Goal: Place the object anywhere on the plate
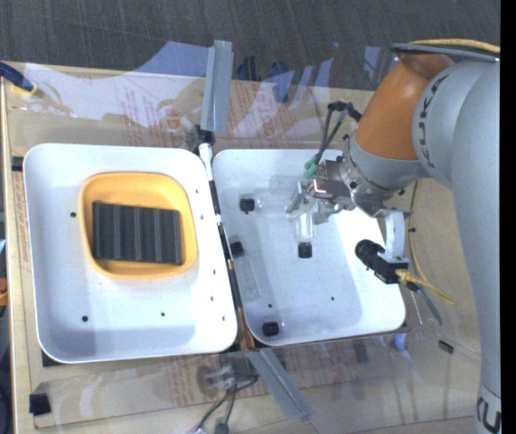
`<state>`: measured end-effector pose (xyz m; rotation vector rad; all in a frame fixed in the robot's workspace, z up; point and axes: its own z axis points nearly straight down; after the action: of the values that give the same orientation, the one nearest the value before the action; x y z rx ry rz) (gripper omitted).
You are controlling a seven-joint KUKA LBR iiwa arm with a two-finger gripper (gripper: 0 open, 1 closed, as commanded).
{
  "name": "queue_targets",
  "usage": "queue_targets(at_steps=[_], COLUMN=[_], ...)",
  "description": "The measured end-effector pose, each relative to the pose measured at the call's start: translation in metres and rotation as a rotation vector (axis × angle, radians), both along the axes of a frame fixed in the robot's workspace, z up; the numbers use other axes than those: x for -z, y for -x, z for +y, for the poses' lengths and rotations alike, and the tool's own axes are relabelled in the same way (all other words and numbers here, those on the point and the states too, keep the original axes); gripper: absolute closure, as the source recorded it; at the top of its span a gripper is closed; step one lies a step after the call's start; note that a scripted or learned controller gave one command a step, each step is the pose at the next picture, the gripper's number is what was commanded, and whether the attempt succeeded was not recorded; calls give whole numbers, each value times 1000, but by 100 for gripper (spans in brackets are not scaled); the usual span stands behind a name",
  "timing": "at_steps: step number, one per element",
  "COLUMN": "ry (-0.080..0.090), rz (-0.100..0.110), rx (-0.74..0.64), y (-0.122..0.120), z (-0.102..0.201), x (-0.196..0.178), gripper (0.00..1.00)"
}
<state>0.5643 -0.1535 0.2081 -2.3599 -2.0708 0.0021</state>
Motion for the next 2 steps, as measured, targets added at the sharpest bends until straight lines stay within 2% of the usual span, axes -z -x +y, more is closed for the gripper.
queue_targets(at_steps=[1,2], ry=[0,-2], rz=[-1,2], rx=[-251,-578], y=[-28,-42], z=[45,40], x=[-32,24], gripper=[100,100])
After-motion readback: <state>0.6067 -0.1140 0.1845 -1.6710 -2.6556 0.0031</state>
